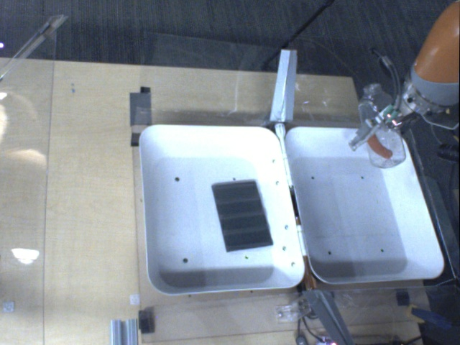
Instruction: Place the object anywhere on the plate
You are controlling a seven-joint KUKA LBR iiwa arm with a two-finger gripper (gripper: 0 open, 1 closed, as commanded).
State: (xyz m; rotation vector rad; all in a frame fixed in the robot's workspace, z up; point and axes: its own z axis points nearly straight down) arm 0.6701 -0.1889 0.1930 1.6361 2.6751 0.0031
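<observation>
A dark grey ribbed rectangular plate [242, 215] lies flat in the middle of the left white bin [162, 192]. My gripper [381, 146] hangs over the far right corner of the right bin [402, 257], below the orange wrist band. Its clear plastic fingers [370, 110] are shut on a small orange-red object [382, 144], which shows through the clear plastic. The gripper is well to the right of the plate, across the divide between the bins.
A metal post [284, 88] stands at the back where the two bins meet. A black cable [323, 9] runs diagonally behind it. Small black brackets [141, 106] sit at the left bin's corners. Wooden bench top [72, 192] stretches to the left.
</observation>
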